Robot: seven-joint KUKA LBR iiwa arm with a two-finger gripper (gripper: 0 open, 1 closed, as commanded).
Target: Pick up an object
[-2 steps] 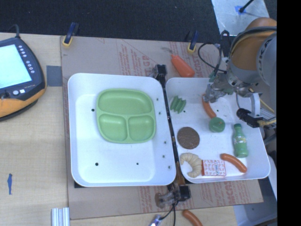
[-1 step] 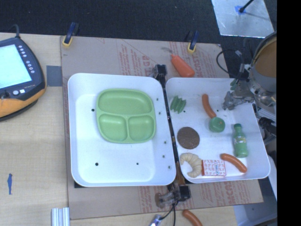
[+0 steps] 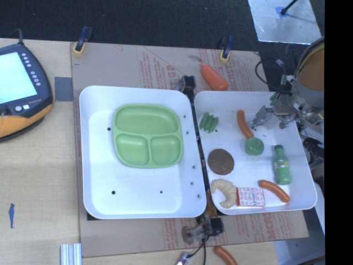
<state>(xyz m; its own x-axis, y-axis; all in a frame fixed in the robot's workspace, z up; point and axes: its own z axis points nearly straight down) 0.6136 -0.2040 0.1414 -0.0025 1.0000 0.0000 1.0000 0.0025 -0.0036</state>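
My gripper (image 3: 271, 120) hangs over the upper right part of the right bin (image 3: 309, 203), its fingers spread open with nothing between them. Just to its left lies an orange sausage (image 3: 244, 124). A round green piece (image 3: 254, 146) sits below and left of the gripper. A green bottle (image 3: 282, 164) lies below it. Further down are a brown disc (image 3: 220, 161), a croissant (image 3: 223, 191), a red-and-white packet (image 3: 250, 197) and a second sausage (image 3: 274, 190). Green beans (image 3: 208, 122) lie by the bin's left wall.
The left bin (image 3: 94, 148) holds a green divided plate (image 3: 148, 135). An orange carrot (image 3: 213, 77) lies on the bench behind the bins, and another sausage (image 3: 226, 254) lies in front of them. A tablet-like pendant (image 3: 19, 87) rests at far left.
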